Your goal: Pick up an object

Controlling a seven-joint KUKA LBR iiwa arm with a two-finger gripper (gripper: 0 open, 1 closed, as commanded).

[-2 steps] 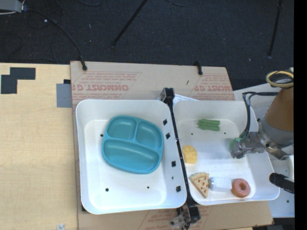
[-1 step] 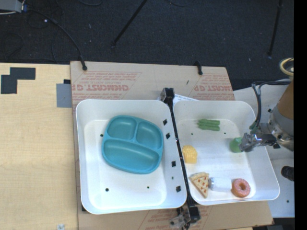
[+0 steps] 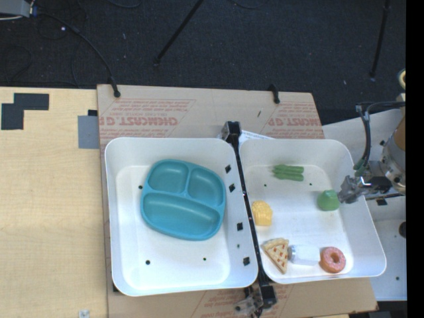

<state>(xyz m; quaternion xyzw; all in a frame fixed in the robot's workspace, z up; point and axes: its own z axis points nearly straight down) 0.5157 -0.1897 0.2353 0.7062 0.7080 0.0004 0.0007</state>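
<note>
My gripper [image 3: 350,192] sits by the green ball [image 3: 328,201] at the right bin's [image 3: 361,171] right side — grip state I cannot tell. The ball looks light, smooth, likely slippery — best squeezed across its middle.

Small rounded green toy piece [image 3: 327,201] sits in the right white bin [image 3: 361,177] near its right wall, away from the other toys.
</note>
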